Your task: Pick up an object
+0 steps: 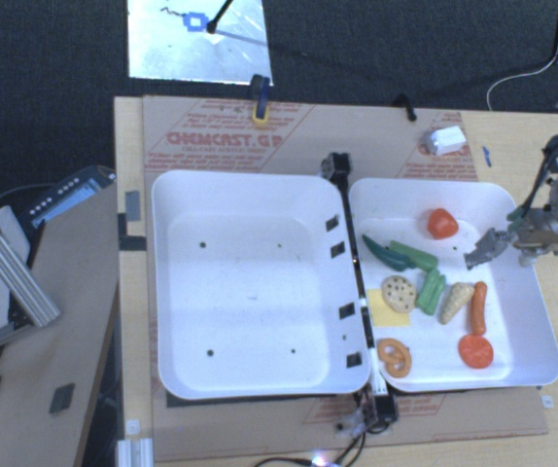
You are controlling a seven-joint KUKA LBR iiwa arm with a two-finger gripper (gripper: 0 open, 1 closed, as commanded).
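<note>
The right bin (527,290) holds several toy foods. A red tomato (442,223) lies at the back, with a dark green pepper (388,254) and a green pod (432,290) toward the middle. Also there are a speckled cookie (397,293), a yellow cheese slice (384,312), a corn cob (457,301), an orange sausage (478,307), a red round piece (475,351) and a pretzel (394,357). My gripper (485,249) hangs over the bin's right half, just right of the tomato and above the sausage, with nothing seen in it.
The left bin (250,188) stands beside the right one, with a black clipped divider (352,280) between them. A small white box (444,140) and a yellow clamp (260,115) lie on the cardboard behind the bins. A cable (532,71) trails at the back right.
</note>
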